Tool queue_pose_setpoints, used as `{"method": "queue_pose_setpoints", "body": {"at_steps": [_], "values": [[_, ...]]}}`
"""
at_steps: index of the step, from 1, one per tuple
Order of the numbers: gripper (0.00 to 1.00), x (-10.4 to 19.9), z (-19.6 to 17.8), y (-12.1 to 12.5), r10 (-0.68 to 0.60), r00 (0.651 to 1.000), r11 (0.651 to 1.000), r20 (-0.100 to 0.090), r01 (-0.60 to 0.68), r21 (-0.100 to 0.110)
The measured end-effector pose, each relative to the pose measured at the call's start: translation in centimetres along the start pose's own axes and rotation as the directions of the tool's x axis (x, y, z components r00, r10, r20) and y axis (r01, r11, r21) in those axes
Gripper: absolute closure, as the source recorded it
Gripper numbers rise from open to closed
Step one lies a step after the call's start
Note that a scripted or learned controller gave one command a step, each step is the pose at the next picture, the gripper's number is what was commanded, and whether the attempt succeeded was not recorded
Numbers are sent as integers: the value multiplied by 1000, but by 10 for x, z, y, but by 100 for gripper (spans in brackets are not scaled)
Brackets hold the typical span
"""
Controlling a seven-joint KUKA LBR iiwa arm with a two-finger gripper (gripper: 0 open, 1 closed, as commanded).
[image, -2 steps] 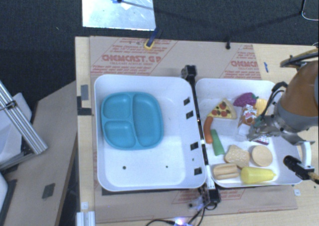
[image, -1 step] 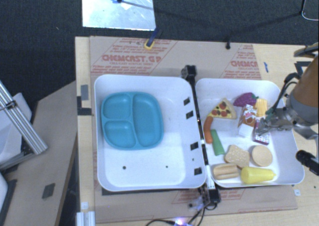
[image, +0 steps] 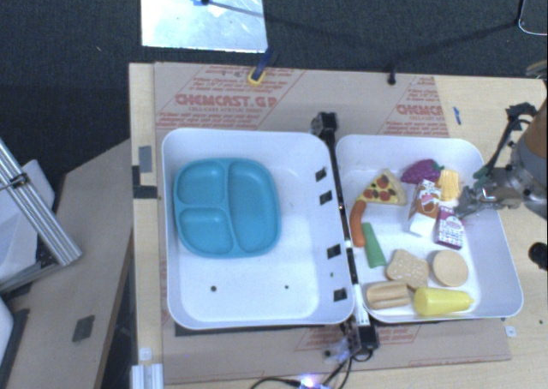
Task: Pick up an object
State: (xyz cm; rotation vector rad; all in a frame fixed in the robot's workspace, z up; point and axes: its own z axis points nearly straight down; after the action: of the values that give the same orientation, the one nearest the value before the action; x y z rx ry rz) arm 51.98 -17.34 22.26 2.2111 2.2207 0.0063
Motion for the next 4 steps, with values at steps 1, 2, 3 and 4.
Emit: {"method": "queue_pose_setpoints", "body": {"at_steps": [1,2,3,4], "values": [[100,43,-10,40,-5,1000,1000,-4,5,3],[100,84,-16,75,-5,1000,1000,-4,5,3],[100,127,9,98,-4,1000,1000,-4,4,6],[100,123,0,109,-2,1000,1000,-2,3,4]]}}
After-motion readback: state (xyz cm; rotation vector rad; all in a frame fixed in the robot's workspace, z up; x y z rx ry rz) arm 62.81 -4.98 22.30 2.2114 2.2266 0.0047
